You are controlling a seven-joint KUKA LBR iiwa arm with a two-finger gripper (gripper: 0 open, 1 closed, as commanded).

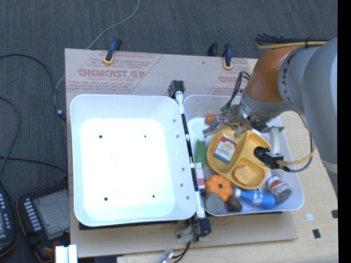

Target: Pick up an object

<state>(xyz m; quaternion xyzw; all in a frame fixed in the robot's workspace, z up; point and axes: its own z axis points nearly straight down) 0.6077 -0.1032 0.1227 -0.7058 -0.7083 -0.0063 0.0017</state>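
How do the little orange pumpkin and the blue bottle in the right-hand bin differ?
The pumpkin is orange, round and ribbed; the blue bottle is long and slim. The pumpkin sits by the bin's left wall, while the bottle lies on its side along the near wall. Both rest in the right bin, apart from the gripper.

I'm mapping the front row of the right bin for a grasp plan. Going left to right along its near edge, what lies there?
Orange pumpkin → grey disc → dark brown piece → blue bottle → small can.
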